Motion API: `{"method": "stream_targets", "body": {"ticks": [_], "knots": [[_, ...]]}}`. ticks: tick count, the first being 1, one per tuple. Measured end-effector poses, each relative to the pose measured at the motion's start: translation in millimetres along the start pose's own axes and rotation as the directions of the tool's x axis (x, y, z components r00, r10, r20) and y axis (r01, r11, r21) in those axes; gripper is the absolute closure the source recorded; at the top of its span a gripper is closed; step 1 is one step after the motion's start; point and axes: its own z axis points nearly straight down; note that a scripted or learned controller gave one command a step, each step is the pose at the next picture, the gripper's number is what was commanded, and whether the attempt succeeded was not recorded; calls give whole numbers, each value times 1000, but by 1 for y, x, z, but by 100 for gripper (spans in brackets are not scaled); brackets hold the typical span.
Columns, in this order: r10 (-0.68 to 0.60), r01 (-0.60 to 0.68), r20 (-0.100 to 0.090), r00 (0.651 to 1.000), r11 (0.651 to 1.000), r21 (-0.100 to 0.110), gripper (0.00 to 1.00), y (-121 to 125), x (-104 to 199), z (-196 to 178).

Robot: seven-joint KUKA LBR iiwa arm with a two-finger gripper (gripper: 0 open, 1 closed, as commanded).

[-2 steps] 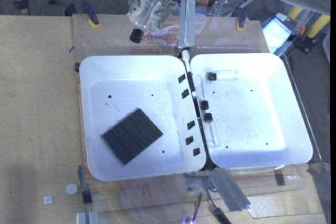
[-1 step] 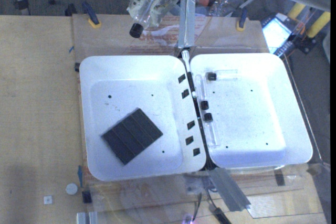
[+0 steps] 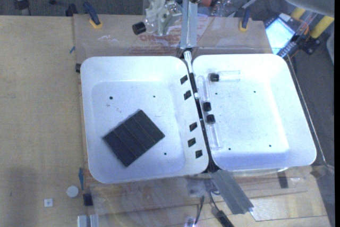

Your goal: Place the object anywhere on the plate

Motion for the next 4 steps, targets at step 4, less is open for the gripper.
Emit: {"method": "stream_targets", "body": {"ticks": [4], "knots": [[-317, 317, 2, 949, 949, 0, 100, 14, -4, 0]]}}
